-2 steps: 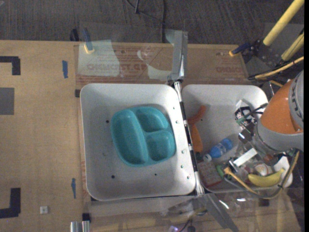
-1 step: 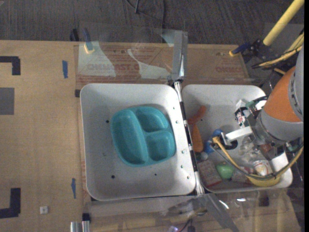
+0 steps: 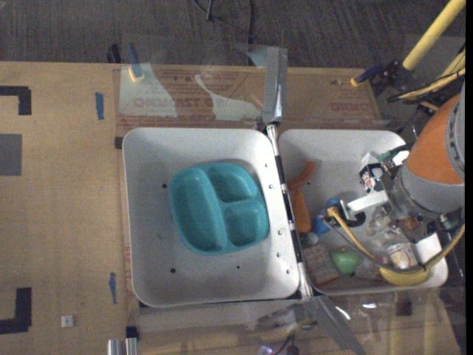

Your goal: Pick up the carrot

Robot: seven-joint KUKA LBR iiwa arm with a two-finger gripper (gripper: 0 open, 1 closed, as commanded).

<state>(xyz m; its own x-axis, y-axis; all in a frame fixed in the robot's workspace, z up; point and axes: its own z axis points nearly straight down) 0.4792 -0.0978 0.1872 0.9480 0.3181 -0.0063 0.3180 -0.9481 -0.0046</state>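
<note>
The desk point(image 3: 66, 198) carries two white bins side by side. The left bin point(image 3: 148, 257) holds a teal plate point(image 3: 219, 207) with three sections, lying a little toward 3 o'clock of the bin's middle.

The carrot point(image 3: 301, 198) lies in the right bin point(image 3: 332, 143), close against its wall at 9 o'clock, just beside the divider between the bins. It is long and orange, running from about 12 o'clock down to 6 o'clock with a slight bend near its upper end.

At 5 o'clock from the carrot sits a cluster of small things: a blue piece point(image 3: 322, 225), a green ball point(image 3: 344, 260), a flat brownish packet point(image 3: 321, 259), and a yellow banana point(image 3: 403, 276) along the bin's rim at 6 o'clock. Some clear plastic items near them are too blurred to name.

The arm point(image 3: 436, 157) comes in from 3 o'clock, its orange band over the bin's rim. The claw point(image 3: 377, 217) hangs above the clutter, well apart from the carrot, at about 4 o'clock of it. Whether the claw is apart or together cannot be told; cables and clutter hide it.
</note>
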